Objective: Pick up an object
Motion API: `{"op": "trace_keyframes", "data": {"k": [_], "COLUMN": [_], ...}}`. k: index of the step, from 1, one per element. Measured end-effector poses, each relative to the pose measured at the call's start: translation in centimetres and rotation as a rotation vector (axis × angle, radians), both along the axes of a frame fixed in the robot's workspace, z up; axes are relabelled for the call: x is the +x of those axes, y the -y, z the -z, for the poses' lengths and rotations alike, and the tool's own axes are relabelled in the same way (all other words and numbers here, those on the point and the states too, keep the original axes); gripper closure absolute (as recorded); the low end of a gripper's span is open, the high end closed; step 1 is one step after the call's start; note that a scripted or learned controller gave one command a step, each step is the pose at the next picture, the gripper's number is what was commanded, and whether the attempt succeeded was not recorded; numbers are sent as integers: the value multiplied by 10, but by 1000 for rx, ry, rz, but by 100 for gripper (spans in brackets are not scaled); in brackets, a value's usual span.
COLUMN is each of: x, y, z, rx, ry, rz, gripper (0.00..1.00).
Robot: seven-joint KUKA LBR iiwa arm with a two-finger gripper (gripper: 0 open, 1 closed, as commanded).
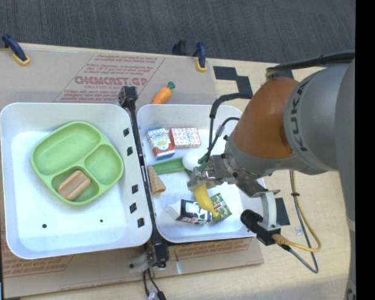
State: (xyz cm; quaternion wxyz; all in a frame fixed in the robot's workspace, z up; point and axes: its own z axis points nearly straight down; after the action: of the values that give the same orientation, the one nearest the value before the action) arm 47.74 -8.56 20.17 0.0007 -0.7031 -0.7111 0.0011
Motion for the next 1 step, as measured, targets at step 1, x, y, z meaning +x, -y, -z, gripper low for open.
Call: {"op": "trace_keyframes", "data": {"k": [1], "x": [2], "y": [0], "z": [-11], "rx": [-1], "ry": [2], "rz": [-5], "gripper": [100]}}
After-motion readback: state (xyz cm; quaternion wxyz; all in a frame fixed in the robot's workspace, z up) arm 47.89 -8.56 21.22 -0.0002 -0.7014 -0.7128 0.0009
